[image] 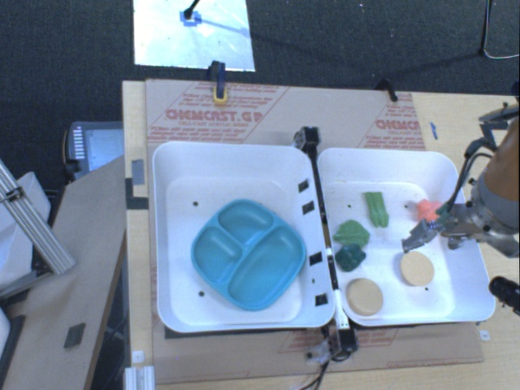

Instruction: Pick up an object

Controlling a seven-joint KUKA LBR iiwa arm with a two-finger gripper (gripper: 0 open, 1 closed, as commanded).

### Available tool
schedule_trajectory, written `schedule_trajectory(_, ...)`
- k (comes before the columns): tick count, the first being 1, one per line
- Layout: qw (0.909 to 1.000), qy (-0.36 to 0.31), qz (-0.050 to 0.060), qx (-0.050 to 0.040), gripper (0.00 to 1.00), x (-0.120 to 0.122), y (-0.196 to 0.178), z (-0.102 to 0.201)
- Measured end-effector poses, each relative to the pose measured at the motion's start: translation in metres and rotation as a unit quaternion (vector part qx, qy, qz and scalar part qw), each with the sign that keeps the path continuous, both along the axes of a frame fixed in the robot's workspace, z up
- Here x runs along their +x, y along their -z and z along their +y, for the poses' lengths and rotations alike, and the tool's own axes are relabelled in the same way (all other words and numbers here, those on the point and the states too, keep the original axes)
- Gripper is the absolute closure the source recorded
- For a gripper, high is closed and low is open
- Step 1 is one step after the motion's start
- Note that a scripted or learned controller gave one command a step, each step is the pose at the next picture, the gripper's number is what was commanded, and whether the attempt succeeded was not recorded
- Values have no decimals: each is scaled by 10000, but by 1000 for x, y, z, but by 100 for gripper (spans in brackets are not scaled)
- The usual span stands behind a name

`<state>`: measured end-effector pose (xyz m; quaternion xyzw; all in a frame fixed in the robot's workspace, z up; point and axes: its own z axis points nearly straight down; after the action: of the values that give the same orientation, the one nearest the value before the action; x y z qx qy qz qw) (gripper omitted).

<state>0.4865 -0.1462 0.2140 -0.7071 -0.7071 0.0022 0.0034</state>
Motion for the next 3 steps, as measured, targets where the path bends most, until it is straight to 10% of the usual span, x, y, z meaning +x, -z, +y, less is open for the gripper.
schedule_trajectory(3, 10000, -7, -28, -4, 0, 9, 82, -1)
